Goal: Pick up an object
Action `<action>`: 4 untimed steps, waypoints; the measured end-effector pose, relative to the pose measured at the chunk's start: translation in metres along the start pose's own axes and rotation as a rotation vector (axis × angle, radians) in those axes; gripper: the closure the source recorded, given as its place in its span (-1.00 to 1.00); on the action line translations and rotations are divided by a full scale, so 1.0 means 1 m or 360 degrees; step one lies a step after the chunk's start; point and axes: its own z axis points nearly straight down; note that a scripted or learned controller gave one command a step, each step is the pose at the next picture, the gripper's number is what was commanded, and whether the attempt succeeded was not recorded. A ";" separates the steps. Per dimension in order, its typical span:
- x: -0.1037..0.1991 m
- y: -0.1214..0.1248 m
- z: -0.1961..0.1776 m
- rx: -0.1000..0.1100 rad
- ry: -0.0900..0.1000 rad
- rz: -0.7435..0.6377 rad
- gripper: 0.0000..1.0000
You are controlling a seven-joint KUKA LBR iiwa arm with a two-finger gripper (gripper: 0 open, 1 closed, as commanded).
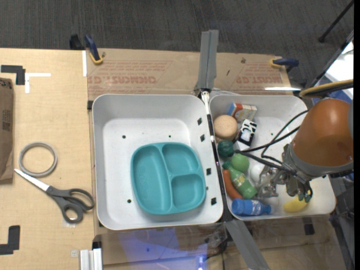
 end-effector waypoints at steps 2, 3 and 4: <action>-0.015 -0.047 0.000 0.0001 -0.0001 0.0899 1.00; -0.020 0.027 0.000 0.0002 -0.0002 0.1251 1.00; -0.093 0.050 -0.101 0.0003 -0.0007 0.1024 1.00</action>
